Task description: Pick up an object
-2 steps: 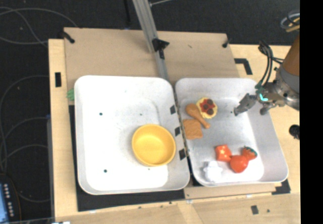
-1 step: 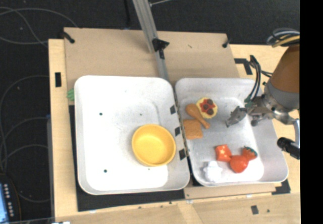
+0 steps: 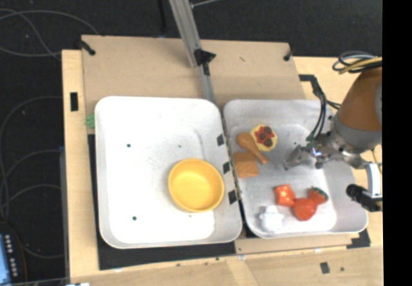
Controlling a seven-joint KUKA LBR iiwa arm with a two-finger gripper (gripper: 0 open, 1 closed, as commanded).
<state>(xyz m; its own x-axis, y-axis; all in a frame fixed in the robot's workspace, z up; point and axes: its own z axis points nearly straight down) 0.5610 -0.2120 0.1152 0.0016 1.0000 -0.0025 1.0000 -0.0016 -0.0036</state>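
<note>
The camera looks down on two white bins. The left bin [image 3: 129, 123] holds a yellow bowl [image 3: 196, 185] near its lower right corner. The right bin [image 3: 283, 111] holds the candidates for picking: a tart [image 3: 264, 137] with red topping, a drumstick [image 3: 249, 145] touching it on the left, a brown block [image 3: 245, 165] just below that, a red piece [image 3: 284, 195], a strawberry [image 3: 308, 205] beside it, and a white lump [image 3: 272, 218] at the lower edge.

The likeliest failure from here is a miss: the gripper [image 3: 300, 156] sits over bare bin floor between the tart above-left and the red piece below, near both but touching neither. Closing here would probably catch nothing. A descent drifting left could nudge the tart into the drumstick, and the red piece and strawberry lie close enough together that a grab might push one aside.

The arm [image 3: 360, 111] reaches in from the right, wrist bent downward and leftward over the right bin's middle, low over the floor. Nothing is visibly held; how wide the gripper stands cannot be told at this size.
</note>
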